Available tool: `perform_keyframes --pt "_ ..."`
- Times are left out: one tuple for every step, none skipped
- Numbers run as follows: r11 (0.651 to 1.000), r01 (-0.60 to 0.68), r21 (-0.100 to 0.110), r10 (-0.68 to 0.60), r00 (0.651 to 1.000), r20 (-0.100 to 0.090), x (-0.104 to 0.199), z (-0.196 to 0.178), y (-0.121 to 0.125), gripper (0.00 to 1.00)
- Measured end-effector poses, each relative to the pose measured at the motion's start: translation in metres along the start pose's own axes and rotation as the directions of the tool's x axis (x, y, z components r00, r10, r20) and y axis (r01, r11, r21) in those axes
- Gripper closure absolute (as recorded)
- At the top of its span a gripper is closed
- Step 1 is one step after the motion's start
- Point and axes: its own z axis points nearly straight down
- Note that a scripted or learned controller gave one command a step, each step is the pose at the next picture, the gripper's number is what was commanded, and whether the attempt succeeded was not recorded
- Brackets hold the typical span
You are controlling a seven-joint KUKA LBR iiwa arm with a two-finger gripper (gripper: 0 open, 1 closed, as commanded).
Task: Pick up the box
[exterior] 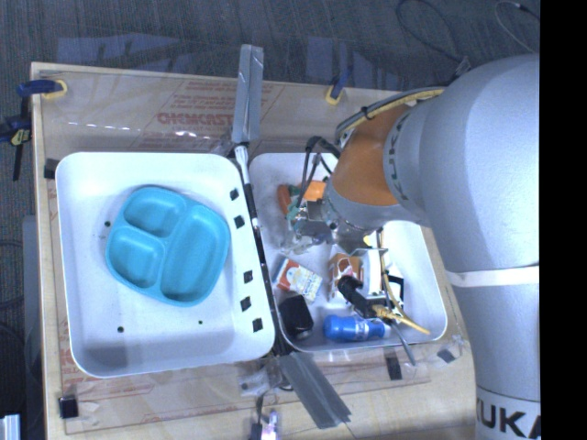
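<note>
Looming closest to the lens, the grey arm (pixel 486 200) fills the 3 o'clock side of the camera view, its orange band (pixel 362 168) bending down toward the right bin (pixel 431 273). Below the band the end effector (pixel 312 216) sits low among the clutter at the bin's upper left; how it stands — wide or narrow — cannot be told from here, and nothing is clearly seen gripped in it.

At 6 o'clock from the end effector, the small box (pixel 300 278), white with red print, lies flat near the bin's left wall. Just below it, at 6 o'clock, rests a black object (pixel 295 314); at 4 o'clock from the box lies a blue can (pixel 358 328) on its side, close to the bin's near wall.

At 9 o'clock, the left bin (pixel 83 273) holds a blue divided tray (pixel 168 243), roughly centred.

Both bins rest side by side on a pale wooden counter (pixel 138 108) with red printed lettering near its far edge — a blue clamp (pixel 38 88) grips its 10 o'clock corner. Beyond the counter, dark grey carpet (pixel 183 7) covers the floor.
</note>
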Motion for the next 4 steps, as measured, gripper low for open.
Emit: perform_keyframes --pt "1.0 -0.001 -0.001 0.001 1.0 0.002 -0.001 0.0 0.0 0.0" --pt "1.0 0.013 0.007 -0.012 1.0 -0.004 -0.016 0.013 0.096 0.0" --pt "1.0 0.007 0.004 -0.007 1.0 -0.004 -0.039 0.012 -0.007 0.0" --pt "0.998 0.056 -0.013 -0.056 0.998 0.016 0.002 0.007 -0.036 0.0"
